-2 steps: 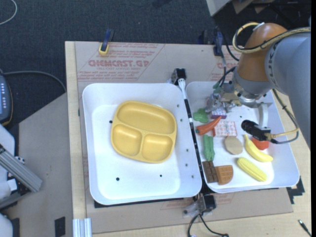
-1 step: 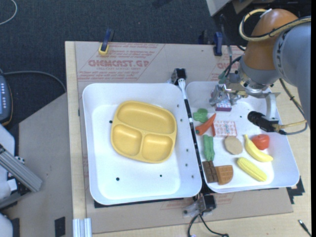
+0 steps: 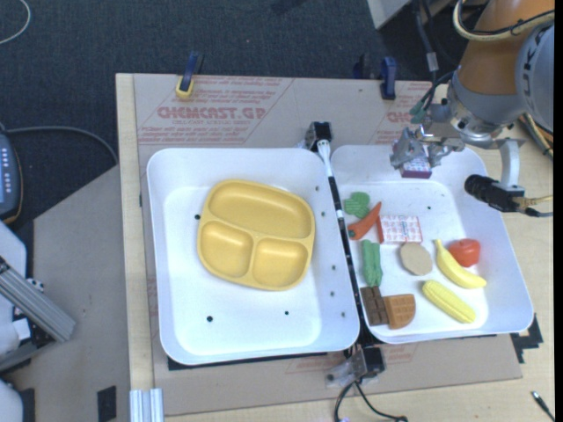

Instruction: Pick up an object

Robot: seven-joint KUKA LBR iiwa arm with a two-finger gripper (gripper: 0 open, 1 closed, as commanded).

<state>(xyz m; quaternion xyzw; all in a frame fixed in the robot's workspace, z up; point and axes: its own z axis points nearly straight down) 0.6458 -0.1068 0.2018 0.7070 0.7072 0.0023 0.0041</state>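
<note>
We note the pickable objects clustered in the right bin (image 3: 519, 299): banana (image 3: 458, 264), corn (image 3: 449, 301), tomato (image 3: 465, 251), carrot (image 3: 365, 221). The left bin (image 3: 167, 236) carries a yellow divided plate (image 3: 255, 234), presumably the sorting target. The gripper (image 3: 413, 158) hangs over the right bin's far edge, wrist bent down from the right. A purplish piece sits at its tip; we cannot tell the grip's state.
</note>
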